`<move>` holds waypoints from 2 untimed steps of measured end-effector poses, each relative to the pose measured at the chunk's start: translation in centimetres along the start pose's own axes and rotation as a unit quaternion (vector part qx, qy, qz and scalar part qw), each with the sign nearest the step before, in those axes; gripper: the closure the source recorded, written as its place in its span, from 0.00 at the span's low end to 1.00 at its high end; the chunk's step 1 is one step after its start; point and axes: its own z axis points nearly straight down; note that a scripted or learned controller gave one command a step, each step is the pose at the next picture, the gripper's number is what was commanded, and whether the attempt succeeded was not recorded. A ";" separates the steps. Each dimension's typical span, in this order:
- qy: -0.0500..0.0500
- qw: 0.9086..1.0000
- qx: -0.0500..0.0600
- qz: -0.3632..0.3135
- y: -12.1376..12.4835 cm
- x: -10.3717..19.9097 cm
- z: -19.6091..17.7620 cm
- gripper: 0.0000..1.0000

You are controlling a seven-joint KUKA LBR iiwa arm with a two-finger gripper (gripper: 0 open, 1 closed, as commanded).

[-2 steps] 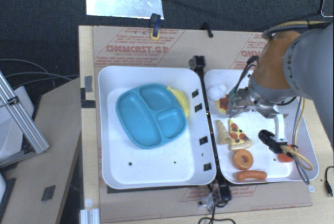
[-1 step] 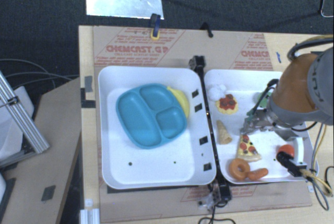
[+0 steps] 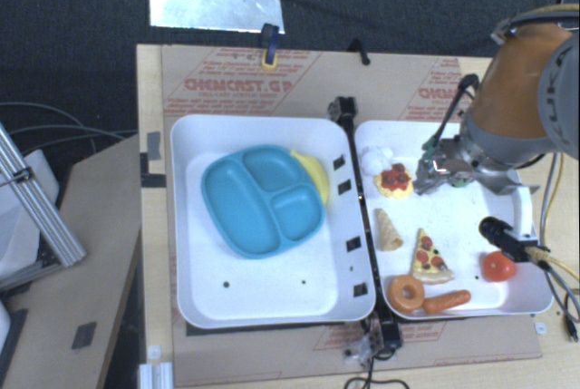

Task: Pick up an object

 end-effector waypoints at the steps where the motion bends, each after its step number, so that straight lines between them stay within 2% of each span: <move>1: 0.001 1.000 0.005 0.000 3.1 5.8 -0.5 1.00; 2: 0.000 1.000 0.007 0.002 2.4 9.5 0.0 1.00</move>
